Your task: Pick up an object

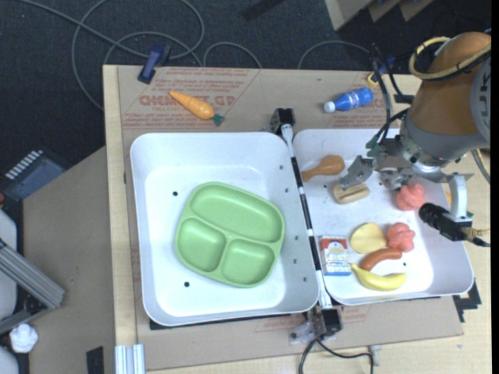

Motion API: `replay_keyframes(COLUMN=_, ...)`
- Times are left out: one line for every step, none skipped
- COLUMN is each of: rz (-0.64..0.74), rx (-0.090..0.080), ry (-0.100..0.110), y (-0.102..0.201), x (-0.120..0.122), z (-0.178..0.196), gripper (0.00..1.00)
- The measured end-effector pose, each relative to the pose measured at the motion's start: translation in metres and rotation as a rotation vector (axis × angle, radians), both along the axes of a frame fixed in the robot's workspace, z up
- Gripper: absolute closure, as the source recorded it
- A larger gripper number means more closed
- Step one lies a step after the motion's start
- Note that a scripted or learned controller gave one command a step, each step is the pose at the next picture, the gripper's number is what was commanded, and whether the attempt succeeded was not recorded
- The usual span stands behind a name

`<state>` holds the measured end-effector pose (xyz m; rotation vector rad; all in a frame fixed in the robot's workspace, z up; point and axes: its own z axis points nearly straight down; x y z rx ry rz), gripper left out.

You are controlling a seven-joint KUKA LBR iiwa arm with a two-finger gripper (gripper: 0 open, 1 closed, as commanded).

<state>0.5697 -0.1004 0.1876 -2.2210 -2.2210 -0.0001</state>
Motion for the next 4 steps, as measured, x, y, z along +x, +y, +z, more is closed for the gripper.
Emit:
replay_keyframes(rz=-0.001, rx=-0.001, ry=0.0, y=-0.06, x=-0.007, z=-0.103, gripper=0.0)
replay_keyframes(rz=-0.002, rx=0.0, ry=0.001, y=-0.11, x=-0.07, z=-0.103, gripper=0.0)
replay_keyframes(rz=-0.001, rx=-0.001, ry=-0.002, y=-0.11, x=-0.069, z=-0.093, gripper=1.0)
replay_keyframes(rz=0.002, rx=0.0, ry=-0.002, y=-0.023, x=-0.048, z=0.0, gripper=1.0)
